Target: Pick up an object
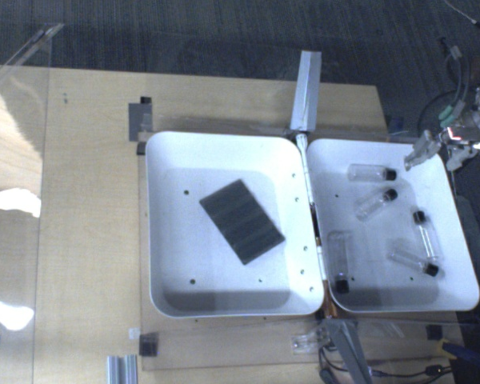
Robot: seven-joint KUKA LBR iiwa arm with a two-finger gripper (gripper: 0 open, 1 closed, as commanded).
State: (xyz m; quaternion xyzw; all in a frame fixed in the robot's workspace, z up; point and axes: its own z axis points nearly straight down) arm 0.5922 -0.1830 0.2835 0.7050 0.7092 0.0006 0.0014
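The gripper [442, 146] is hovering just beyond the far right corner of the right bin [464, 298], at the view's right side, and nothing is showing between its fingers; whether they are spread or closed cannot be told at this size. Taking the right bin as reference, five clear vials with dark caps are lying on its floor: one vial [370, 172] near the far wall, a second vial [376, 204] just nearer than the first and angled, a third vial [425, 238] toward the right wall, a fourth vial [412, 262] touching or just beside it toward the near right corner, and a fifth vial [338, 264] along the left wall. All are lying flat and scattered, consistent with loose stock awaiting picking. The left bin [164, 294], touching the right bin's left wall, is holding one dark flat slab [242, 220] lying askew. Judgement: the arm is standing off above the rim, no object selected yet; the first vial is lying nearest the gripper.
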